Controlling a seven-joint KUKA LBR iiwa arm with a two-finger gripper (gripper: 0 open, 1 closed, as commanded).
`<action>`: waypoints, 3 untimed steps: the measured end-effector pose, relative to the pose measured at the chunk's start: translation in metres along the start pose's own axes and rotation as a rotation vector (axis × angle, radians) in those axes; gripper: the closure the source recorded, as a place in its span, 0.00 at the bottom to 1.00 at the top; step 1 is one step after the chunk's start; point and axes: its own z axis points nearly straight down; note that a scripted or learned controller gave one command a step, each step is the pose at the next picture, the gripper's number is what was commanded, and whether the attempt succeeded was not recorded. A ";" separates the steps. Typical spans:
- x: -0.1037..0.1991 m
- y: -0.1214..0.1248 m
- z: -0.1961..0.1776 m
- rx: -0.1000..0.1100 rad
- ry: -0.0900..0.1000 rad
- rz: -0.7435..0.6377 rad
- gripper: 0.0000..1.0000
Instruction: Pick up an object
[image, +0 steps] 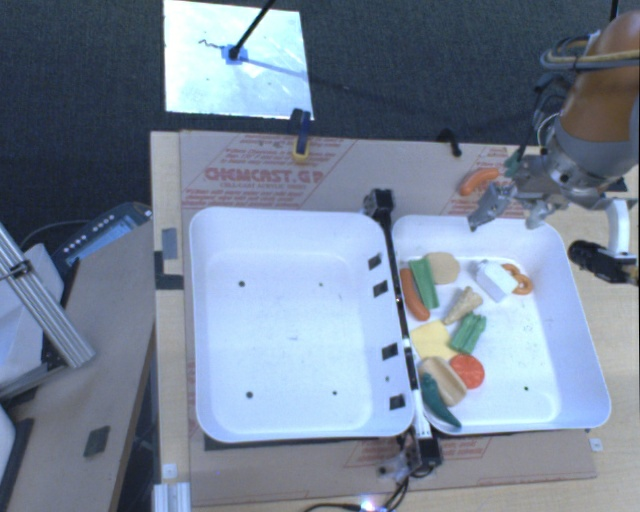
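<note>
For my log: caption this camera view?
Pincer hovers above right bin of toy food; nothing visibly held.

Arm (600, 80): one unit, entering at the upper right. Upper visible segment rounded and bulbous, orange to tan in colour, glossy. Below it a grey collar ring, lighter grey along its lower rim. Dark cables, thin, looped beside the orange segment on its left side and running down toward the wrist. Wrist block: grey metal, angular, with darker recesses and small pale fittings; fine detail too blurred to read. Pincer (510, 208): grey and dark metal, two short finger pieces projecting from the wrist block, one pale grey, one darker. No legible markings or labels visible on any part
</note>
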 end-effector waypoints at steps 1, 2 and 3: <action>-0.040 -0.057 0.116 0.014 0.001 0.007 0.00; 0.002 -0.052 0.182 0.006 0.003 -0.004 0.00; -0.002 -0.051 0.168 -0.001 0.000 -0.001 1.00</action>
